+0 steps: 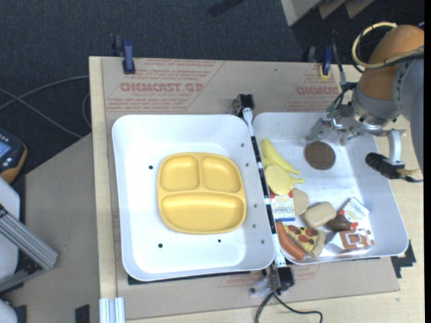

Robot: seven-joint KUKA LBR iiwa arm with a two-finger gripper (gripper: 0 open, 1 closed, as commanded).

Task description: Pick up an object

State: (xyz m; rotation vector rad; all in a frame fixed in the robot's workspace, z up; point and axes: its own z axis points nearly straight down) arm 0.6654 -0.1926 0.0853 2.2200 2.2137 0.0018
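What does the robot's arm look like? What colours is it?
The arm is chunky and round, mostly grey, with a big orange band above the wrist. A thin yellowish cable loops beside the orange part. At the bottom sits a metal gripper with grey, silvery parts.

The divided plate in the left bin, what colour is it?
Plain yellow: the divided plate shows clearly in the camera view.

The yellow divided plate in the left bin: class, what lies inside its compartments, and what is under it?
The yellow plate shows three compartments with nothing in them. It rests on the left bin floor; the patch beneath the plate is covered and cannot be seen.
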